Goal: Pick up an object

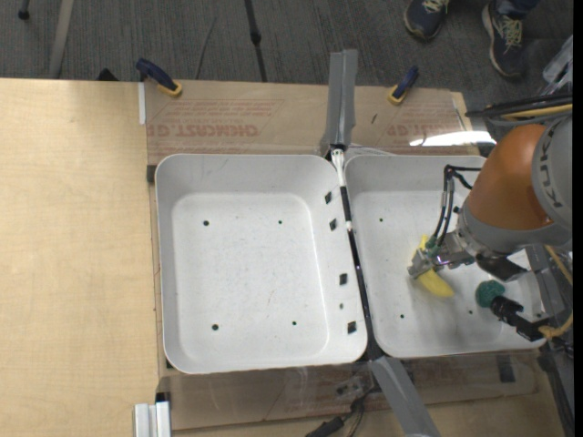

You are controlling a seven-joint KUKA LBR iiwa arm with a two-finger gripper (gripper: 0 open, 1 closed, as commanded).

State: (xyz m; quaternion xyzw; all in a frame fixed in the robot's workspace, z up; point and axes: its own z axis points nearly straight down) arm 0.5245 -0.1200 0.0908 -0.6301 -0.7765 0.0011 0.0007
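The claw (426, 264) points down into the right-hand bin (392, 209), low over its floor and a little left of the bin's middle. From this slanted overhead angle it is not possible to tell whether the claw is spread or pressed together. Directly beneath its tip, touching or nearly touching it, lies a small yellow object (438, 286) on the bin floor; it cannot be seen to be gripped. Just to the right of the yellow object sits a small teal rounded thing (490, 291). The grey arm with its orange band (508, 185) reaches in from the right and covers the bin's far right side. The left-hand bin (246, 262) sits flush against the right one, its white floor marked by a few small dark dots. Both bins rest on a brown cardboard sheet (228, 121), held by two blue and yellow clamps (157, 76) at the far edge. The pale wooden worktop (73, 244) stretches to the left. Beyond it, on grey carpet, stand a person's shoes (435, 5).
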